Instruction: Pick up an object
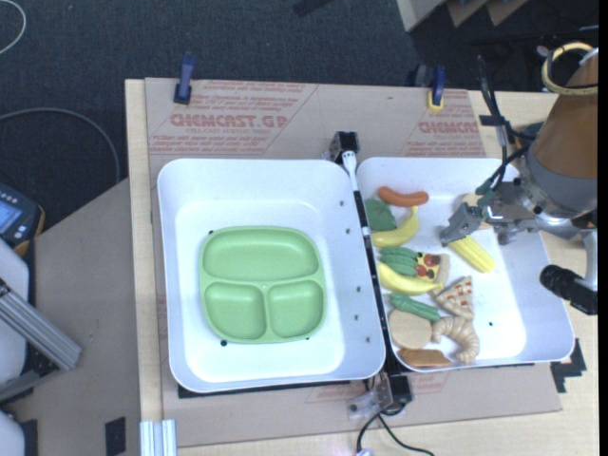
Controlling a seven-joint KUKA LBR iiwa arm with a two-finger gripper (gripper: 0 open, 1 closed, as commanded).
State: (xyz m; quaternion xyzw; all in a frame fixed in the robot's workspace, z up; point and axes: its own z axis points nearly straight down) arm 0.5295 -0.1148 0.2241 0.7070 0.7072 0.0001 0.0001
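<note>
The pincer (475, 224) hangs low over the right bin (532, 345), near its upper middle, with the grey arm and its orange band (570, 131) reaching in from three o'clock. Its two dark metal fingers are spread apart with nothing between them. A corn cob (472, 253), yellow, ridged and stubby, lies just beside the pincer at about six o'clock, angled from upper left to lower right.

The other toy food sits to the pincer's eight and nine o'clock, along the bin's left side. A smooth red sausage (403, 197) lies at the top, with a curved yellow banana (399, 232) below it. Next come a green pod-shaped piece (399, 256), a second banana (407, 278), a triangular pizza slice (456, 295) and a knobbly tan piece (459, 334) near the bottom rim.

The left bin (180, 283) holds a glossy pale green plate (262, 284), rounded and split into three compartments. Both bins rest on a brown cardboard-covered tabletop (285, 112).
</note>
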